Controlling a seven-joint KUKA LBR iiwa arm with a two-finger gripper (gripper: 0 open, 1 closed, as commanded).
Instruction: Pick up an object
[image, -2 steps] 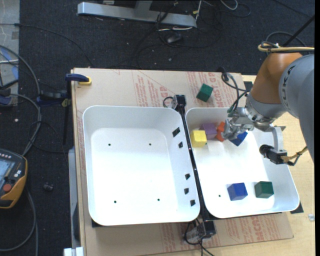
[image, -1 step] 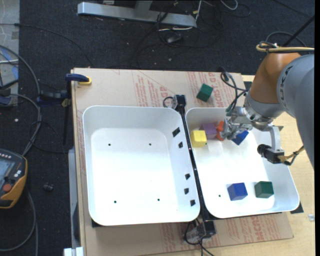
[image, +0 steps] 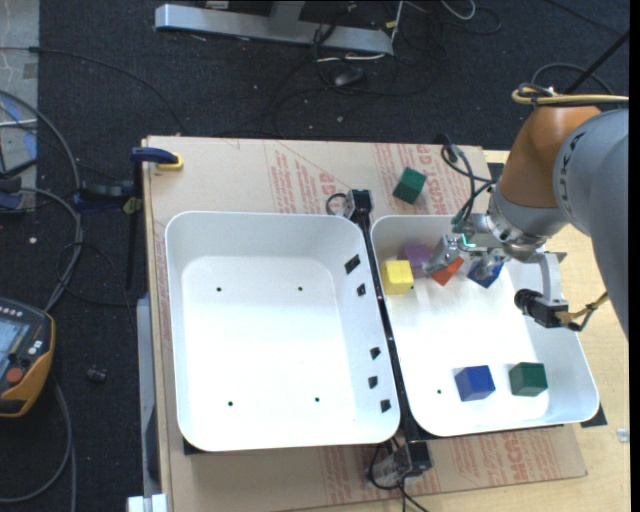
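Grey KUKA arm w/ orange band reaches in from the right over the right white plastic bin (image: 575, 405); two-finger gripper (image: 462, 262) sits low at the bin's back edge, among a small orange block (image: 447, 269), purple block (image: 416, 254) and blue piece (image: 487, 274). Jaw state: cannot tell, view too cluttered. Yellow cube (image: 398, 276) just left of them; blue cube (image: 474, 382) and dark green cube (image: 527, 379) near front. Another green cube (image: 409, 186) lies on cardboard behind bins. Left white bin (image: 190, 300) adjacent.

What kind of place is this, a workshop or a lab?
Most likely a robotics lab test bench: a robot arm reaches over two white bins, coloured blocks such as the yellow block lie about, and loose cables run across dark carpet.
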